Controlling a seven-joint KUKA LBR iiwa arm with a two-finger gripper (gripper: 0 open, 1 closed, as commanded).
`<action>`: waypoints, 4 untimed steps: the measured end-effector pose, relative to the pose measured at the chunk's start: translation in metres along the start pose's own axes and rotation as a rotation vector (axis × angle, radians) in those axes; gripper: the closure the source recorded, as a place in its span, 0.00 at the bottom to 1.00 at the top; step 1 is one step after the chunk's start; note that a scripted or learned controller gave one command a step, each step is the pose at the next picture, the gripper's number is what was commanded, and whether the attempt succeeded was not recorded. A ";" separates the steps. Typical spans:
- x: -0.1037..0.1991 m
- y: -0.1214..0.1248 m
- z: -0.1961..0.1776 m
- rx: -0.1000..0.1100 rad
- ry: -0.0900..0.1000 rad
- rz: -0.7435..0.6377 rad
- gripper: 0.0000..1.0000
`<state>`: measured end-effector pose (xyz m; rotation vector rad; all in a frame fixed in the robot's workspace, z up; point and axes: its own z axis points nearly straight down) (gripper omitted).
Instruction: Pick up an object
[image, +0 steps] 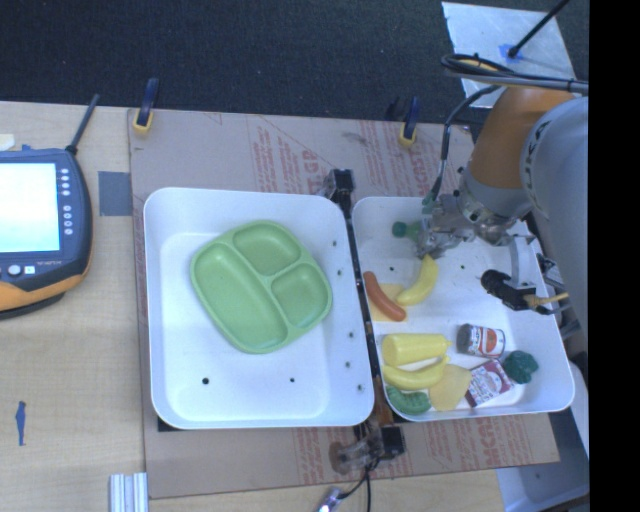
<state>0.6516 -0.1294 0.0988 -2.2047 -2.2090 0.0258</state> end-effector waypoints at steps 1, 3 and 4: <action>0.075 -0.027 -0.093 -0.024 -0.002 -0.002 1.00; 0.155 -0.061 -0.139 -0.023 -0.002 -0.003 1.00; 0.162 -0.109 -0.117 -0.020 -0.005 -0.001 1.00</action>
